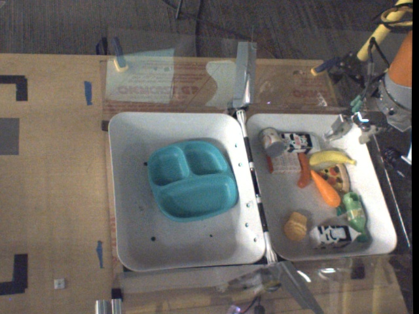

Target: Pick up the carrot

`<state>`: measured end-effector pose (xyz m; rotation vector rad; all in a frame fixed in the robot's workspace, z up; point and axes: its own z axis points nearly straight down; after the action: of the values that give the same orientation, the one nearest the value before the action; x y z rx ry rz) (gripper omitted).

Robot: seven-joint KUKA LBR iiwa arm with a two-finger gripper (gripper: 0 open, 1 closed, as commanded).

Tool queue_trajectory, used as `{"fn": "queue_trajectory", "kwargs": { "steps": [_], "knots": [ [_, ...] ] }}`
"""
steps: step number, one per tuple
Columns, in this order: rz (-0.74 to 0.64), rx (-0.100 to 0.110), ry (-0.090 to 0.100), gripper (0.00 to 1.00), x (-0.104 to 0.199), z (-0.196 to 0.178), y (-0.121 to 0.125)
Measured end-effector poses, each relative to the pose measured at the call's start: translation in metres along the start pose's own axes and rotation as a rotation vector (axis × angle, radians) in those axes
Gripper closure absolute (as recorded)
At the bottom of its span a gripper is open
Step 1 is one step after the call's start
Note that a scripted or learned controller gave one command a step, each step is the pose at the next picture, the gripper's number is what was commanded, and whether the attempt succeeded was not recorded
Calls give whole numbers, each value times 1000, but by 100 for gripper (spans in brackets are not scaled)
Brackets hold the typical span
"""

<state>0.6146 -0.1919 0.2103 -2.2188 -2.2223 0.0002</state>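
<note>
Bring your gripper point(347, 128), whose state I cannot tell, toward seven o'clock; centre it over the tapered orange carrot point(325, 188); descend squarely

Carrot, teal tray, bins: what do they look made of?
Carrot: probably toy plastic; uniform orange, smooth, faint sheen.
Teal tray: looks like moulded plastic, matte to satin; rounded dividers form three compartments in one piece.
Bins: likely thin formed plastic, white, soft glare, rounded corners. Could be coated metal; the picture cannot settle it.
</note>
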Motion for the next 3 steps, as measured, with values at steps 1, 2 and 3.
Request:
{"fn": "queue_trajectory", "kwargs": {
  "steps": [1, 2, 3],
  "knots": [
    [-157, -4, -2, 0, -19, 106, -30],
    [-59, -12, -4, 0, 51, 121, -66],
    [-310, -17, -8, 0, 92, 121, -118]
  ]
}}
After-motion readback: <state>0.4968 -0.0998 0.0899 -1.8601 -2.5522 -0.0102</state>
